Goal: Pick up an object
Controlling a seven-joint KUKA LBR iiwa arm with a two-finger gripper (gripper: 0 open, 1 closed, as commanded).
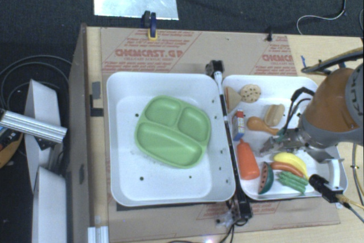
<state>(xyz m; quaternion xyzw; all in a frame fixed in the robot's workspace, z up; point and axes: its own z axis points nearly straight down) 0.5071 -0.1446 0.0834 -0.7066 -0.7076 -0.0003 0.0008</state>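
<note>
Jaws (pixel 277 143) low in right bin (pixel 284 81), among toy food; released or clenched, cannot tell. Banana (pixel 290 163) lies just on near side of jaws, long axis running left-right. Carrot (pixel 247 160) further left.

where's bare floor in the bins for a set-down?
Left white bin: bare strips on all sides of the green three-compartment plate, widest along its near edge and left wall. Right white bin: crowded, with the round cookie, orange carrot, yellow banana, watermelon slice and the gripper over them; small bare patch at the far right corner.
</note>
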